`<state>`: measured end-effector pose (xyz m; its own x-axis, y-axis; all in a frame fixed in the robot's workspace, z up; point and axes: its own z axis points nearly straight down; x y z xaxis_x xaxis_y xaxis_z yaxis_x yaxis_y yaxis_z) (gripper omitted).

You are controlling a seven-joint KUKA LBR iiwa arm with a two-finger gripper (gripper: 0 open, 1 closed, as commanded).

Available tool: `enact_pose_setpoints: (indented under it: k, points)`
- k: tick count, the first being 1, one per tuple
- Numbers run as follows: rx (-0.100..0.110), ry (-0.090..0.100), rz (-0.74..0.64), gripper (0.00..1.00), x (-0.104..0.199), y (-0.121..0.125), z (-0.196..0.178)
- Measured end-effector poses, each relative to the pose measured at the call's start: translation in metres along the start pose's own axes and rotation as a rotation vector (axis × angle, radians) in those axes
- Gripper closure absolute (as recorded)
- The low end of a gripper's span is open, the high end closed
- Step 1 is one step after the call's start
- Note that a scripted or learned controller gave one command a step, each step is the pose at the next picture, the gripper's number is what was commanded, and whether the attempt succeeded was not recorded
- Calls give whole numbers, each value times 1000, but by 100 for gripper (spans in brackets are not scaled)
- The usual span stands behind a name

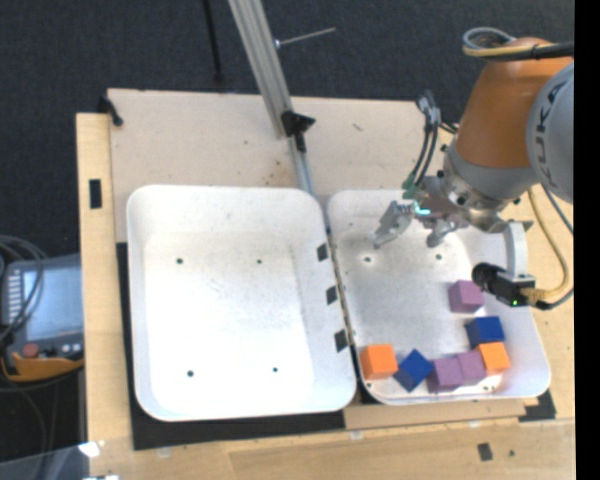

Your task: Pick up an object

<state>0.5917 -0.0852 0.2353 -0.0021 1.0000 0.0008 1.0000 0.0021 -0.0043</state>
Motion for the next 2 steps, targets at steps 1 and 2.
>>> enact_pose_setpoints:
  k: [1, 2]
  points:
    - [-5, 0, 2, 0, 0, 1, -3]
    - [0, -2, 6, 0, -2, 4, 40]
